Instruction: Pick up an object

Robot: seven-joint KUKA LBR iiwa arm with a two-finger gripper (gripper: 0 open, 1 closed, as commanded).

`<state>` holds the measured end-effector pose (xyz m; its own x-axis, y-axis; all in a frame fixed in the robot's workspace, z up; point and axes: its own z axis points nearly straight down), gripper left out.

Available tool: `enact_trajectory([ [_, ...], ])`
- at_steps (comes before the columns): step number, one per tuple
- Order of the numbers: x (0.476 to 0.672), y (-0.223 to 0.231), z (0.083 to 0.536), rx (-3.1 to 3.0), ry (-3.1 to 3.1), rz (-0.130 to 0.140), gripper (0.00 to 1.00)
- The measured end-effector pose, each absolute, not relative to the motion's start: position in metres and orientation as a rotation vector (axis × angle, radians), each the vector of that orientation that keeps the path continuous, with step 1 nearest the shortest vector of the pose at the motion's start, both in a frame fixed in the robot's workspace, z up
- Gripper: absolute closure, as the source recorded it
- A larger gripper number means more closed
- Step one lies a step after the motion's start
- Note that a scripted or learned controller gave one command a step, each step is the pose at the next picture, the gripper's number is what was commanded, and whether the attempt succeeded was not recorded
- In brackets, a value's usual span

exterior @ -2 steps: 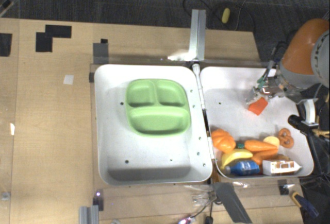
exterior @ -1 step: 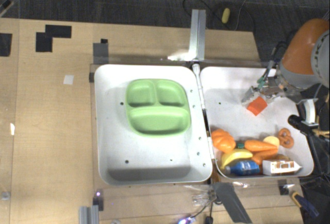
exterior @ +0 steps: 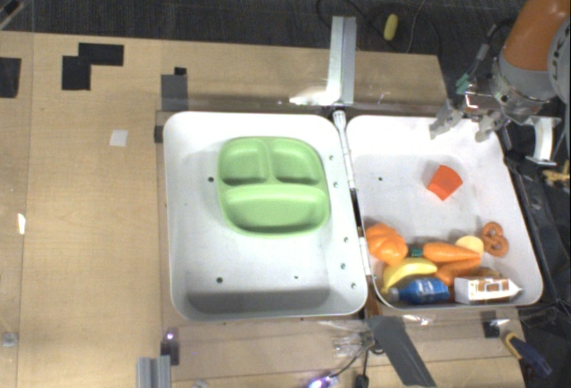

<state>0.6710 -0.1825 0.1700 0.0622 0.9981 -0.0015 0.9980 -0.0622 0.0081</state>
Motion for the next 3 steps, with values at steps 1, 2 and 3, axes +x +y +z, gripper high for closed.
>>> enact_trajectory([
  [1, 0.627, -0.185, 0.088, 2.147, 2.282, 0.009, 0.0],
  [2, 0.63, -0.184, 0.102, 2.14, 2.279, 0.018, 1.0],
  [3, 0.624, -0.142, 0.196, 2.136, 2.294, 0.009, 1.0],
])
